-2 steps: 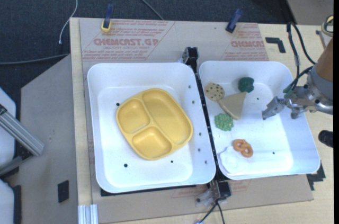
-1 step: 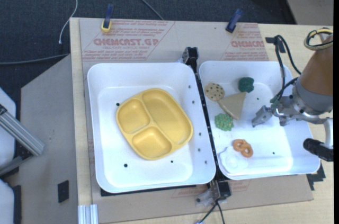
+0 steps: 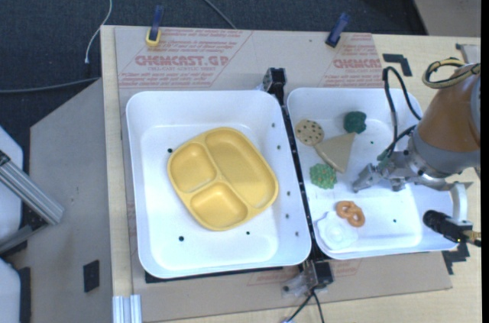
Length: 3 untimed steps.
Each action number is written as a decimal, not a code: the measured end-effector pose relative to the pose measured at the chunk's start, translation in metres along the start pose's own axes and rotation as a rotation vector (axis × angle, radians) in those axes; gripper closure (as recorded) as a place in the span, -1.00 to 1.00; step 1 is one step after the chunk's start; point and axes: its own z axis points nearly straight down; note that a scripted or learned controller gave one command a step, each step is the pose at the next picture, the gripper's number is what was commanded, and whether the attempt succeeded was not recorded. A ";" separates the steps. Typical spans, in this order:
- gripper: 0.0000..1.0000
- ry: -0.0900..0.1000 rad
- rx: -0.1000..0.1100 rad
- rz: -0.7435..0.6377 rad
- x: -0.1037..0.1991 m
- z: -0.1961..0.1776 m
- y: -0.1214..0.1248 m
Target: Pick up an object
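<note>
now the hand [image 3: 365, 178] hovers beside the tan wedge [image 3: 338, 152].

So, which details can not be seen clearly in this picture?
- Gripper, camera view: too small and blurred to tell its state.
- Right bin: the arm covers its right side, hiding whatever lies under it.
- Arm: cut off by the right edge.
- White object by the pretzel: white against the white bin, so its shape is unclear.
</note>
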 end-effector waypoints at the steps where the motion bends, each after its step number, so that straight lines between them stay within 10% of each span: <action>1: 1.00 -0.001 -0.006 0.000 0.000 -0.014 0.002; 3: 1.00 -0.006 -0.012 -0.002 -0.008 -0.122 0.002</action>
